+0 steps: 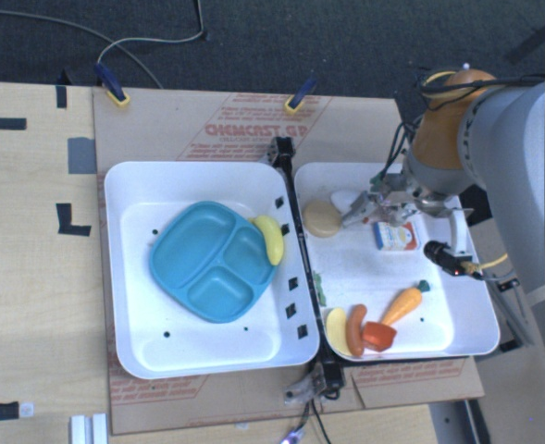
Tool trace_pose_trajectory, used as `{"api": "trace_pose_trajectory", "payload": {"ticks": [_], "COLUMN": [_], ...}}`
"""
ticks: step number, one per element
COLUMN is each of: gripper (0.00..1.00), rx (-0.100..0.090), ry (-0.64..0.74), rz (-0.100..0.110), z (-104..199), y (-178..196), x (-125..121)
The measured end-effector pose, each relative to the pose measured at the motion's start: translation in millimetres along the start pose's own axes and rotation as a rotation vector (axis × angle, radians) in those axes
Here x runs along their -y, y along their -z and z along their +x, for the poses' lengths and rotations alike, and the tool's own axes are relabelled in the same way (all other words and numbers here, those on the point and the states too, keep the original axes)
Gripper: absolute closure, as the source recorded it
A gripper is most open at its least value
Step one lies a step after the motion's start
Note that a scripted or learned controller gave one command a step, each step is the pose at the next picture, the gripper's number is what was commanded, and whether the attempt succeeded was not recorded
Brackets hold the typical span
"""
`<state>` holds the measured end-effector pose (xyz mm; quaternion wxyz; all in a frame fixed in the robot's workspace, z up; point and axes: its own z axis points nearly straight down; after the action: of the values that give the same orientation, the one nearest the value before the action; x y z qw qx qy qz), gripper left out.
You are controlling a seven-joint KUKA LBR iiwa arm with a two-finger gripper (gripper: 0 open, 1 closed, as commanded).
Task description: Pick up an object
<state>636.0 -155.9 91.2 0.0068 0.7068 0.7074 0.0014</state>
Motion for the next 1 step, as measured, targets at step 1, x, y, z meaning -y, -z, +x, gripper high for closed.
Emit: {"api": "trace_pose_trajectory", "payload": {"ticks": [1], "gripper": [0.0], "rx": [-0.006], "ry": [-0.001], "rz": [0.012], "z": [-37.3], "y": [52.9], "x": [32.0]}}
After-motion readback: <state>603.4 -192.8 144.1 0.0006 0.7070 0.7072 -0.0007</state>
